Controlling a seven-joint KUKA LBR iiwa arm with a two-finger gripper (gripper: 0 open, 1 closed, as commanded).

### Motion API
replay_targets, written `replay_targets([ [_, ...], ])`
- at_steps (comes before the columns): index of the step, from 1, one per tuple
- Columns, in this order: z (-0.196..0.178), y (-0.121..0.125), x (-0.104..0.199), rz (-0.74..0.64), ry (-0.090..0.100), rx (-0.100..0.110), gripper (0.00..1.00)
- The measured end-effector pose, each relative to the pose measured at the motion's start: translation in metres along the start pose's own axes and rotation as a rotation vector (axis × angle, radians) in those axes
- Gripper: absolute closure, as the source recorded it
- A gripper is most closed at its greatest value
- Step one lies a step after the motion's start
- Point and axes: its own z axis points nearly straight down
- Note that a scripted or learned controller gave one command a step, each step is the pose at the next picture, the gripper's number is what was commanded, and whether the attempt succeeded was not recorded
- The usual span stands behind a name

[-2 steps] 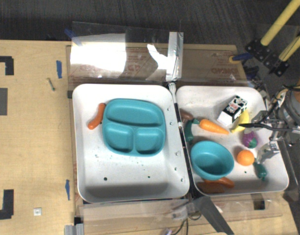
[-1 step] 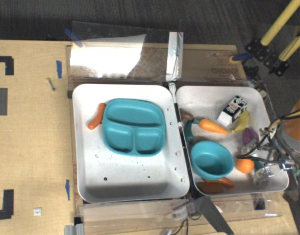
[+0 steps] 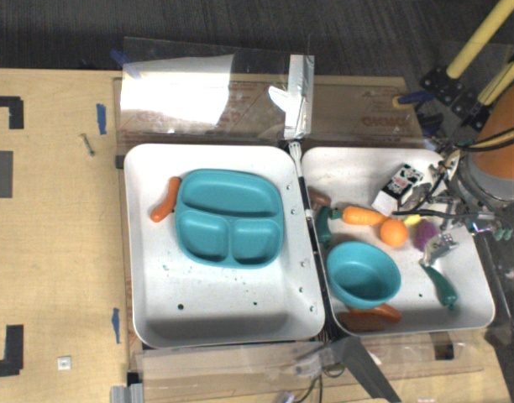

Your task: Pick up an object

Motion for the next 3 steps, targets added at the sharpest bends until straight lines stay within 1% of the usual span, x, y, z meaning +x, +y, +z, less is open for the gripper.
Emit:
replay_targets([
  [1, 0.053, 0.031, 0.01, 0.098, 0.003, 0.0, 0.0],
  [2, 0.039, 0.031, 0.005, 0.095, -0.011, 0.005, 1.0],
  [3, -0.042, 0.02, -0.108, 0.171, -0.003, 0.001, 1.0],
])
